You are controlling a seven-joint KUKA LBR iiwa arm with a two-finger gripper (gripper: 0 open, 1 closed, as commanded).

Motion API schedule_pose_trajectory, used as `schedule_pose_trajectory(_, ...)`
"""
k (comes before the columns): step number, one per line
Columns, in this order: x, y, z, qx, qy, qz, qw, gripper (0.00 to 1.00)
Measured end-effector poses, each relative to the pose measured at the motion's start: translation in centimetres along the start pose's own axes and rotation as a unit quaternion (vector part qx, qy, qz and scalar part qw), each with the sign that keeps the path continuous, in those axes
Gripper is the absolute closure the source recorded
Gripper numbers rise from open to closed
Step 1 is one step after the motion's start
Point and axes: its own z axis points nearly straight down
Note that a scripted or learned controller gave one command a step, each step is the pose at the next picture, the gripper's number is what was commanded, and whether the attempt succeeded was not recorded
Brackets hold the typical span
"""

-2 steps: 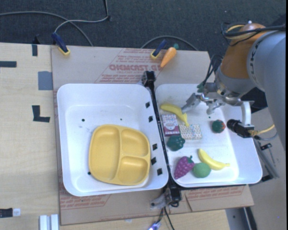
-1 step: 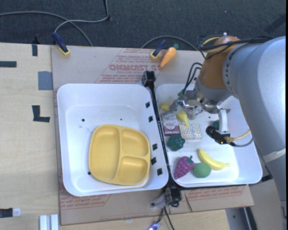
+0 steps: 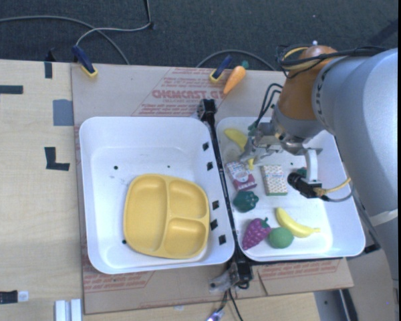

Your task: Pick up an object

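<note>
The claw (image 3: 254, 149) hung low in the right bin (image 3: 341, 243), over its upper left corner; how wide it stood, or whether it had anything, I could not tell. Just beside it lay a small yellow toy fruit (image 3: 236, 137) and a pale packet (image 3: 240, 173); further out, a green piece (image 3: 246, 200), a checked box (image 3: 275, 179), a banana (image 3: 295, 223). These looked light, stiff plastic, likely slippery; the banana's narrow middle seemed the best hold.

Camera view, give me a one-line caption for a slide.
KUKA arm's pincer lowered among toy foods in the right bin; yellow divided tray in the left bin.
</note>
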Motion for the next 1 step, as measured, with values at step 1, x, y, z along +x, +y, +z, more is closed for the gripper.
schedule_pose_trajectory(1,4.01,-5.59,-8.48,0.005,-0.001,0.000,1.0000,1.00)
